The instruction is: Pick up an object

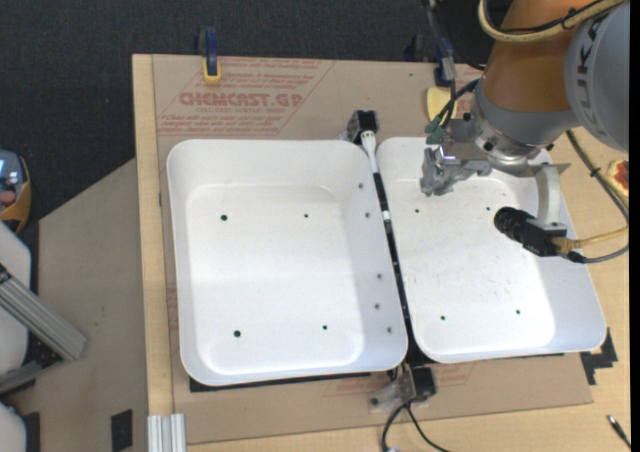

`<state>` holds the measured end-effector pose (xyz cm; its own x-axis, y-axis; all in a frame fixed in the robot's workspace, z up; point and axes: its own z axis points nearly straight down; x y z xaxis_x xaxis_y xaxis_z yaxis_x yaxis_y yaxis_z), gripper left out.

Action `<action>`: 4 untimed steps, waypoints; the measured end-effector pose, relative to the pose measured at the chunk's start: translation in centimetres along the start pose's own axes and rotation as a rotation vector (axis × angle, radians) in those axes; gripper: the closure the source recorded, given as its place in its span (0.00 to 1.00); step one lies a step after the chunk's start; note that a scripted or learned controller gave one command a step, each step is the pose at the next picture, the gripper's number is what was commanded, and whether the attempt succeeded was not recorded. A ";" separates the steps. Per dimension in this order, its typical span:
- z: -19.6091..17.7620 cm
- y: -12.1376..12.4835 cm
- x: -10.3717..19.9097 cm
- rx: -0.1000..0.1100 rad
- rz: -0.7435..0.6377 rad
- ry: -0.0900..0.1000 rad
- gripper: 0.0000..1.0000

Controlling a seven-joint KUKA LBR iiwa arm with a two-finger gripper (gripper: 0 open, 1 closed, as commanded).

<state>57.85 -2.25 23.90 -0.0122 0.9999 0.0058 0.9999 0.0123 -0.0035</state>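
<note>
- Object for picking: I cannot tell where it lies; nothing in either bin can be made out as a loose item, and nothing can be seen in the tool's grasp.
- Nearest the camera, a small black clamp (416,381) sits at the front edge of the brown board (150,240), where the two bins meet, with a cable trailing off below it.
- On the board, the left bin (190,340) and the right bin (580,325) stand side by side, their inner rims touching along a dark seam (390,240).
- Small dark dots mark the floors of both bins.
- Over the right bin's far right part, a black fitting (522,228) hangs on a grey bracket from the wrist, with a yellow cable running off to the right.
- Farther back, the gripper (440,178) points down over the far left part of the right bin, close to the seam; whether it is open or closed cannot be told from this angle.
- Above it rises the arm (605,65), with its orange band (545,30).
- At the far end of the seam sits a second black clamp (362,125).
- Farthest off, a blue clamp (208,48) grips the board's rear edge above red lettering.
</note>
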 end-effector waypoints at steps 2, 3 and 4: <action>-8.2 4.4 4.6 0.006 0.010 -0.005 1.00; -9.6 7.4 -2.8 -0.009 0.019 -0.010 1.00; -2.6 8.8 7.3 0.005 0.003 -0.001 1.00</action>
<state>66.52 5.17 26.56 -0.0093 0.9999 0.0044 0.9999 0.0094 -0.0089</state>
